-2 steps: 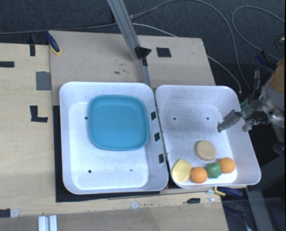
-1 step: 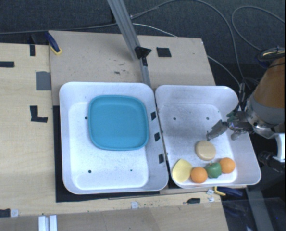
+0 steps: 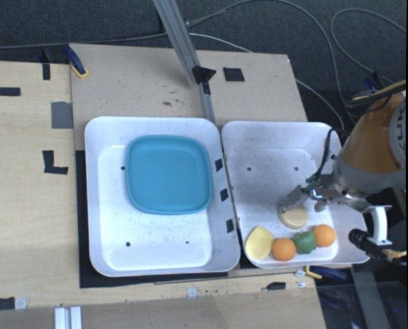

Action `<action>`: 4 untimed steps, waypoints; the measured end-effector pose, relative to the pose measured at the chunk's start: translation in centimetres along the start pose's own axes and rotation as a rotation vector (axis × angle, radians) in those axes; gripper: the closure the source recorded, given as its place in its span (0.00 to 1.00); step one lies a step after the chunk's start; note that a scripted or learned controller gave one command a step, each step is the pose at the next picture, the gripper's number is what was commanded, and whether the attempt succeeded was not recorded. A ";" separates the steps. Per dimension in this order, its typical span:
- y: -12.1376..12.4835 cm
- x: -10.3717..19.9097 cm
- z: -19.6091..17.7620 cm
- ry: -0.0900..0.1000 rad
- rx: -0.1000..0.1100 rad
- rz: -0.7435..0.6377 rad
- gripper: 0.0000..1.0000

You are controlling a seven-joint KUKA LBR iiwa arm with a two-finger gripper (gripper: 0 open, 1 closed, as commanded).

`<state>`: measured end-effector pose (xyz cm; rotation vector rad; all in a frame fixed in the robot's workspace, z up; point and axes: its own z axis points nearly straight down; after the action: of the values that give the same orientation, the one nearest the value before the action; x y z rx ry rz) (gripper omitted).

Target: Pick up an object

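Cream-coloured disc [image 3: 294, 218] lay just beneath the gripper [image 3: 306, 199], in the right bin [image 3: 272, 139]; I couldn't tell how the jaws stood. It looked light, smooth, perhaps slippery, best pinched across its rim.

A pale wooden bench [image 3: 25, 184] carries two shallow white bins side by side (their inner rims touching): the left bin [image 3: 108, 252] and the right bin [image 3: 272, 142], with dark tape patches [image 3: 53, 162] dotting the board around them.
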<state>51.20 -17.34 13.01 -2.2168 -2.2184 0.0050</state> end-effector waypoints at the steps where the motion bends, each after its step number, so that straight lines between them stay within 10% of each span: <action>1: 0.1 0.0 4.1 -0.002 -0.007 0.000 0.00; 2: 0.1 0.0 3.0 -0.003 -0.008 0.001 1.00; 4: 1.1 0.5 -6.6 -0.002 -0.010 -0.001 1.00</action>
<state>52.38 -16.88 19.65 -2.2218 -2.2250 -0.0032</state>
